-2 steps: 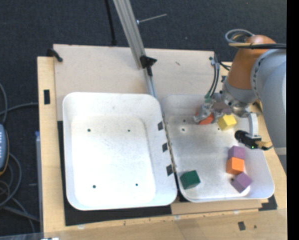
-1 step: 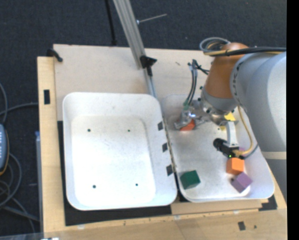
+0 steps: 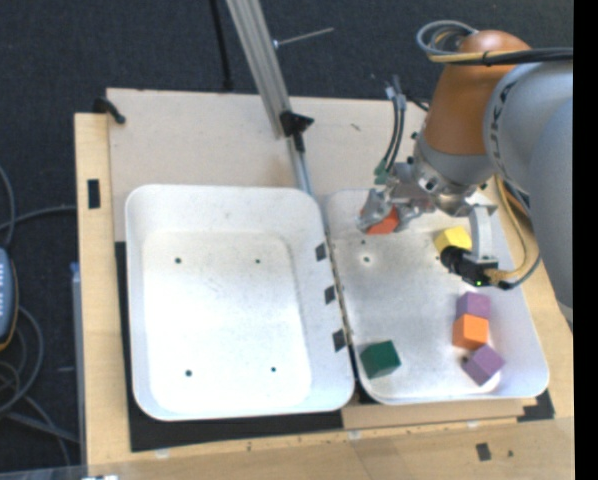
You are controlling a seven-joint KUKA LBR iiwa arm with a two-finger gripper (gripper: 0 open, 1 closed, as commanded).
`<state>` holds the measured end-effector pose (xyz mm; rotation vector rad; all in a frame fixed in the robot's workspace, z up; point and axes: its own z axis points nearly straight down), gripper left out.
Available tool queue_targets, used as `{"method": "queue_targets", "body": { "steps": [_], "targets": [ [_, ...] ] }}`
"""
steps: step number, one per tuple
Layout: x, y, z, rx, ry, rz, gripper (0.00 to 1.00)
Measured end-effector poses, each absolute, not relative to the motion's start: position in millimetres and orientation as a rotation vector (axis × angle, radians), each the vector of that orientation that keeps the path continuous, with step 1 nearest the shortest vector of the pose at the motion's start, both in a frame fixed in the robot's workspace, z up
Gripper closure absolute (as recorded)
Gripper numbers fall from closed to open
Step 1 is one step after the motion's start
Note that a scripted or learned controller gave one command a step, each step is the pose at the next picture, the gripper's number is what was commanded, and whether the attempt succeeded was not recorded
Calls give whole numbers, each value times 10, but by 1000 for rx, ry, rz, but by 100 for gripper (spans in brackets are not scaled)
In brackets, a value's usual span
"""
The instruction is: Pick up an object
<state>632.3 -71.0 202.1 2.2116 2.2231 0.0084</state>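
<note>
The claw (image 3: 382, 214) is seen low over the far end of the right bin (image 3: 419, 278), and a small orange-red object (image 3: 383, 226) appears to be gripped between its fingers, though the contact is partly hidden. A yellow block (image 3: 453, 239), an orange block (image 3: 470, 331), two purple blocks (image 3: 482, 364) and a green block (image 3: 380, 358) are left in that bin. The left bin (image 3: 229, 303) is set beside it on the tabletop (image 3: 179, 133).

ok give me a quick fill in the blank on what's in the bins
1. All the blocks lie in the ____ bin.
2. The block nearest the divider between the bins is ____.
3. The orange block sits between two ____ blocks.
4. The gripper hangs over a ____ block.

Missing words: right; green; purple; red
</note>
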Motion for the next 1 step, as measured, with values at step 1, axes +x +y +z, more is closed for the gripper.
{"method": "queue_targets", "body": {
  "steps": [1],
  "targets": [
    [6448,176,1963,2211,2234,4,100]
  ]
}}
